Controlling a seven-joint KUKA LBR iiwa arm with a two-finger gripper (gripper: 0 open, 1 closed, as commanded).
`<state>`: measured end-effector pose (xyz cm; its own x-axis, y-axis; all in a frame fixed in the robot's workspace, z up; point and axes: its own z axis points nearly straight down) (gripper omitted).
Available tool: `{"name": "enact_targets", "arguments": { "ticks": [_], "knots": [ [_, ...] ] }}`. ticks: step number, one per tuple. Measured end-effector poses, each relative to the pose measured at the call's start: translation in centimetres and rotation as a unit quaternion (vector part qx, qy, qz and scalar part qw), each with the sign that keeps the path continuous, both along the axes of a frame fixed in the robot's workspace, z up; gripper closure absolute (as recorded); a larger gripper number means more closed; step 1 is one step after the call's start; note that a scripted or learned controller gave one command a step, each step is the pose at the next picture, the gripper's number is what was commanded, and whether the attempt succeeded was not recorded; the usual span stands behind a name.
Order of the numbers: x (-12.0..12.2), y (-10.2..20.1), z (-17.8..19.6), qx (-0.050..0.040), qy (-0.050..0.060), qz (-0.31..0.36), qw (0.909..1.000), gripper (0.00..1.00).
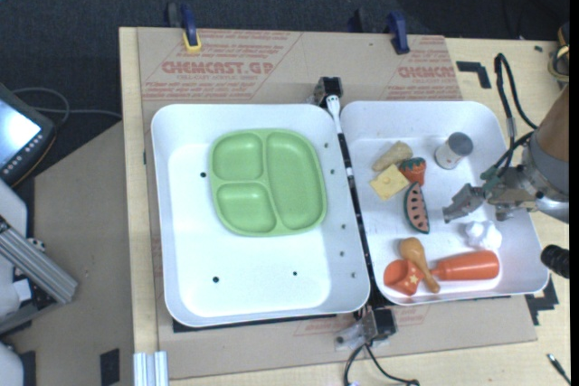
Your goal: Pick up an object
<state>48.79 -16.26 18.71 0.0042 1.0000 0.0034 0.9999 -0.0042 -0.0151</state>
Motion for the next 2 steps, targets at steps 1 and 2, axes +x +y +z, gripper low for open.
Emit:
{"name": "enact_targets", "arguments": {
  "ticks": [1,2],
  "knots": [
    [0.3,0.0,0.7,-0.0016,-0.007,0.002,1.0000,0.00],
    [1.3,0.4,-4.9,-0.0006,-0.006,0.002,1.0000,0.00]
  ]
}}
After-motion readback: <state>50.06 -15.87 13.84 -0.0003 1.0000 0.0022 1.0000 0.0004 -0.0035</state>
